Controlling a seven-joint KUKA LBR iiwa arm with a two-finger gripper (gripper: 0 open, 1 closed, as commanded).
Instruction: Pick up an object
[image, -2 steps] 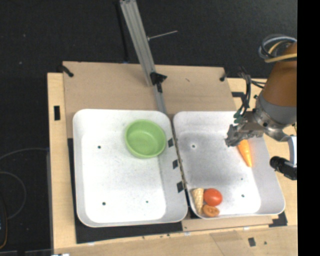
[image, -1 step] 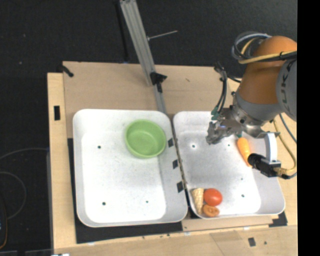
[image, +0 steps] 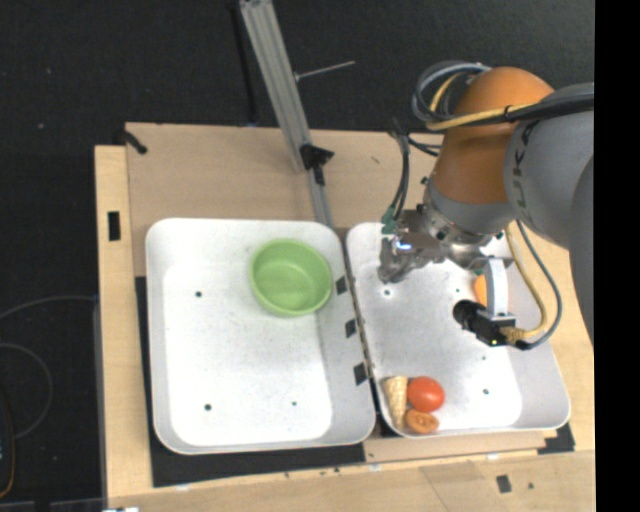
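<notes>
Distance is the main risk: the gripper (image: 392, 268) hangs over the right bin (image: 440, 330) near its upper left corner, and whether its fingers are wide or narrow cannot be told. The red ball (image: 427, 393), pale cone (image: 398, 395) and orange piece (image: 421, 423) crowd the bin's wall well below the fingers, so a grasp could jam.

Robotics lab test cell, not a home or shop. Evidence: industrial grey arm (image: 540, 150) with orange band and exposed cabling, plywood bench (image: 230, 170) on dark floor, two white bins (image: 180, 400) side by side with black tape tabs between them, aluminium camera/fixture rail (image: 285, 100) rising at the far side, loose cables left.
</notes>
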